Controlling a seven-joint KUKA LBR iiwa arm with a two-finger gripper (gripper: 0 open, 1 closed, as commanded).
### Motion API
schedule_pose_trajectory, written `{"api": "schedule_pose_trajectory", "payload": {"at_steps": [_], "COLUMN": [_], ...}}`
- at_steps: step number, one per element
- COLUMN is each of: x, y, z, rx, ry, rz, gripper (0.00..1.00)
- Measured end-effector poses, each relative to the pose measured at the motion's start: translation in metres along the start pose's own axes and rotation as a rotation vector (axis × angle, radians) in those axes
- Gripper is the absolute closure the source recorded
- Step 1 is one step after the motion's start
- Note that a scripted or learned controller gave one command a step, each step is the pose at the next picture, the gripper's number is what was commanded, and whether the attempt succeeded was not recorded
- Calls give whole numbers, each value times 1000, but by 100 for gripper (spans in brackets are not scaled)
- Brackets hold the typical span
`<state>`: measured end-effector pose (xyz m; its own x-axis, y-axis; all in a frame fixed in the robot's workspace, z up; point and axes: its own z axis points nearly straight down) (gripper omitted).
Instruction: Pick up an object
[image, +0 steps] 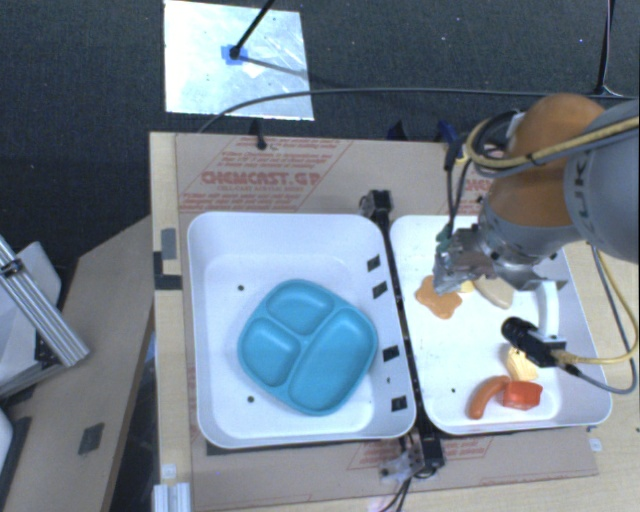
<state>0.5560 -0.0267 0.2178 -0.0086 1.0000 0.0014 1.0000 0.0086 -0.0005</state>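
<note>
You see the gripper down in the right bin, right over the orange piece at its far left. Whether it grips anything, you cannot tell. Nothing looks lifted yet; the pick remains. The left bin holds a blue tray.

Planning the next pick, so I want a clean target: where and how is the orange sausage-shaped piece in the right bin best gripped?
Grip the orange sausage across its narrow middle, coming straight down from above. It lies flat and curved on the right bin floor, its left side free; the red piece sits against its right end, so stay clear of that end.
</note>
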Motion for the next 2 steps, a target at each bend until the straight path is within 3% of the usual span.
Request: {"api": "schedule_pose_trajectory", "payload": {"at_steps": [2], "x": [99], "y": [-25], "z": [9], "rx": [1], "ry": [1], "rz": [-1], "gripper": [100]}}
